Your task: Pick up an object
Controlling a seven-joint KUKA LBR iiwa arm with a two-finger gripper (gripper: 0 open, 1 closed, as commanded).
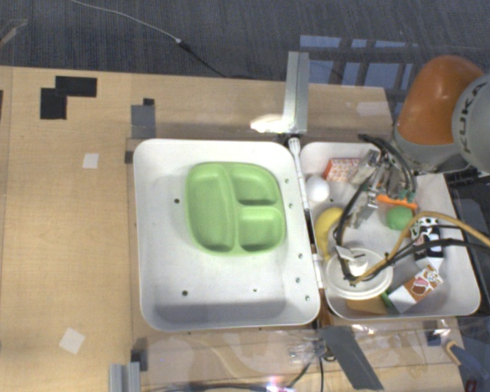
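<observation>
Gripper (374, 188) sits low in the right bin (461, 300), upper-middle of it, hung with black cables. Can't tell how its jaws stand or whether anything is between them; too cluttered there.

Bench (57, 243) fills the left and centre of the frame, tan wood with black marks at upper left.

Arm (449, 113) comes in from the upper right, orange band over grey.

Left bin (159, 292), centre frame, holds a green tray (233, 207) with three compartments, lying flat near the bin's middle.

Right bin is crowded:
- white bowl (355, 272) at lower left of the bin, cable draped across it
- yellow item (327, 223) just above the bowl, against the left wall
- printed box (425, 282) at lower right, tilted
- red-and-white pack (341, 170) at the top
- white ball (317, 190) just below and left of that pack
- green ball (397, 217) right of the gripper, close to it
- small orange piece (392, 201) just above the green ball
</observation>
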